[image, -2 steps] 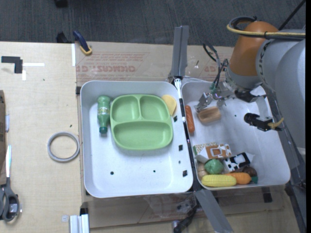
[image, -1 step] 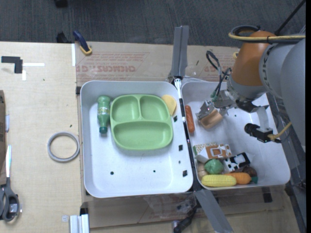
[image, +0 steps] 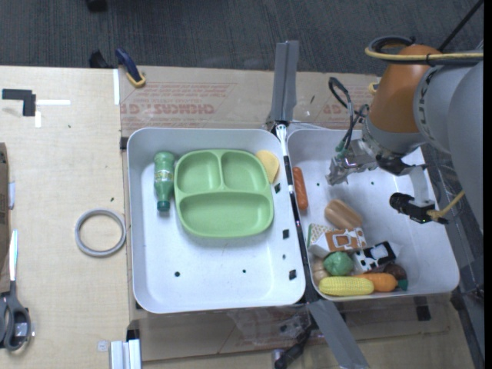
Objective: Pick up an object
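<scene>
Across the pale wooden surface (image: 61, 175) sit two shallow white bins. Left bin (image: 215, 283): a smooth green divided plate (image: 224, 193), a green bottle (image: 163, 179) lying beside it. Right bin (image: 430, 244): toy foods heaped in its near corner, likely slid there, including a ridged yellow corn cob (image: 346, 286), any of them pickable. Above the bin's far part hangs the gripper (image: 340, 171); whether its jaws are spread I cannot tell.
</scene>
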`<state>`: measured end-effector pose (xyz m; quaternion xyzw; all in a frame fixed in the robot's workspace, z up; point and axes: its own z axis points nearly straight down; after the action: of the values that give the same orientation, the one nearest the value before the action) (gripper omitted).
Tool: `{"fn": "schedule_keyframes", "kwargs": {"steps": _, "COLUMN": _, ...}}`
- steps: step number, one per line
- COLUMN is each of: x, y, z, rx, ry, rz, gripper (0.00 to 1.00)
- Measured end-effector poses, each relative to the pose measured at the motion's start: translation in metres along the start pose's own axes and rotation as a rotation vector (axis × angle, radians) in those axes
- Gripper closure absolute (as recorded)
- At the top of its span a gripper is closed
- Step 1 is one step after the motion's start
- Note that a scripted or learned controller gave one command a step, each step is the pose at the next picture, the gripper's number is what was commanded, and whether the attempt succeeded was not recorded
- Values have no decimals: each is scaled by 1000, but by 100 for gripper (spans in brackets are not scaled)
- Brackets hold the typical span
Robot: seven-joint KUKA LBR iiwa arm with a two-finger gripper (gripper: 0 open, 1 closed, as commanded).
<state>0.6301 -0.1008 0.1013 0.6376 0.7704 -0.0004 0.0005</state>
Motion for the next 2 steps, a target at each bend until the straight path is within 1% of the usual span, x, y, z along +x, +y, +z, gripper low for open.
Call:
{"fn": "schedule_keyframes", "kwargs": {"steps": 1, "x": 0, "y": 0, "z": 0, "rx": 0, "ry": 0, "rz": 0, "gripper": 0}}
{"fn": "schedule_keyframes", "kwargs": {"steps": 2, "x": 17, "y": -72, "z": 10, "rx": 2, "ry": 1, "rz": -44, "gripper": 0}}
